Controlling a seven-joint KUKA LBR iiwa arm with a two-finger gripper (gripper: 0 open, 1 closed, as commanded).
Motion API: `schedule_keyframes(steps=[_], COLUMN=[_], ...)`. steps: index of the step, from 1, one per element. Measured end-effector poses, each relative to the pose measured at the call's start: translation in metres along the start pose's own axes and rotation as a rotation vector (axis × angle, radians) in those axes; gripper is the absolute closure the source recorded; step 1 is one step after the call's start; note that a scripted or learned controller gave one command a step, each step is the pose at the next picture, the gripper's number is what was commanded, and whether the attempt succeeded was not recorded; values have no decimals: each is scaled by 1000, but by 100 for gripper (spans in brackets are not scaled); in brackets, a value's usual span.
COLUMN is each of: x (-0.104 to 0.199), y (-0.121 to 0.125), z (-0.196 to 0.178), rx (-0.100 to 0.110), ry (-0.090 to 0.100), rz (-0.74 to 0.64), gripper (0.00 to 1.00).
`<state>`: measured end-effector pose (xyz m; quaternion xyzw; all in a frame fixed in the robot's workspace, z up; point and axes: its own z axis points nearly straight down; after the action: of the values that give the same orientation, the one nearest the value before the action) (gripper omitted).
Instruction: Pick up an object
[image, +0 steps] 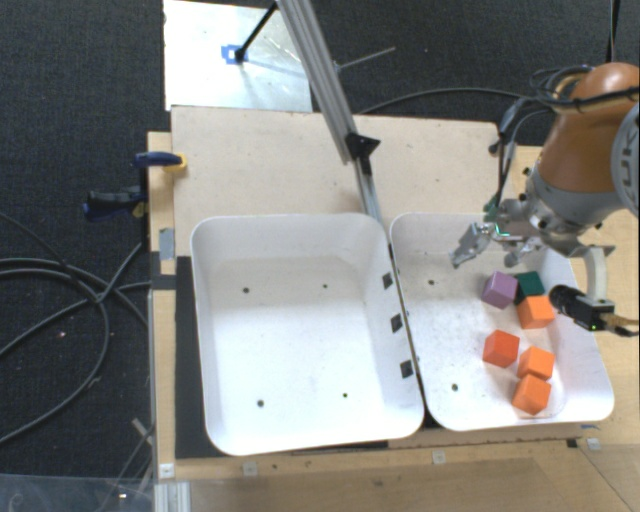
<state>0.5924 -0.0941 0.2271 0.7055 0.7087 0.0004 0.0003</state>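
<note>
My gripper (468, 247) hangs over the back part of the right bin (437, 330), above bare floor. It sits up and to the left of a purple block (499, 290), with a gap between them. A dark green block (529, 284) lies just right of the purple one. Several orange blocks lie toward the bin's right and front: one (535, 311) beside the green block, one (501, 349) further forward, and two (531, 394) near the front right corner. Nothing shows in the gripper.
The left bin (215, 330) stands alongside, sharing a raised middle wall (398, 320) with the right one. A slanted metal pole (330, 90) crosses the back of the bench. The arm's grey and orange body (590, 150) looms over the right bin's back right corner.
</note>
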Motion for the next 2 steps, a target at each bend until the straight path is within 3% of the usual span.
schedule_keyframes(steps=[1, 2], x=[22, -44], y=[18, -27], z=[6, -50], rx=[-2, -6], ry=[0, -4], rz=[-3, 10], gripper=[0, 0])
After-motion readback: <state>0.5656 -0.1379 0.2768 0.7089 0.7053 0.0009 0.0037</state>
